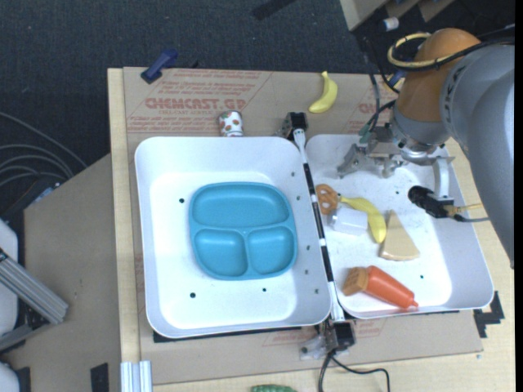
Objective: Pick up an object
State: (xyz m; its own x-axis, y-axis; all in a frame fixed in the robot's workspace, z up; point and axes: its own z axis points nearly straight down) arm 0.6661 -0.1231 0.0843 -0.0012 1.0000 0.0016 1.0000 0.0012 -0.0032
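- The candidate objects lie in the right bin (458,288), centre-right of the frame: a banana (369,216), a pale wedge (398,242), a carrot (391,287).
- The gripper (372,160) hovers above them at the bin's upper edge; whether it grips anything cannot be told.
- A blue tray (242,229) sits in the left bin (155,219), apart from the reach.

Rt bin (458,288) centre crowded: banana (368,216), wedge (398,240), carrot (390,287); edges free.

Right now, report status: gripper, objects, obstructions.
Gripper low over right white bin, far end, nothing seen held. Yellow toy banana, tan wedge, orange carrot lying nearer. Blue divided tray in left bin.
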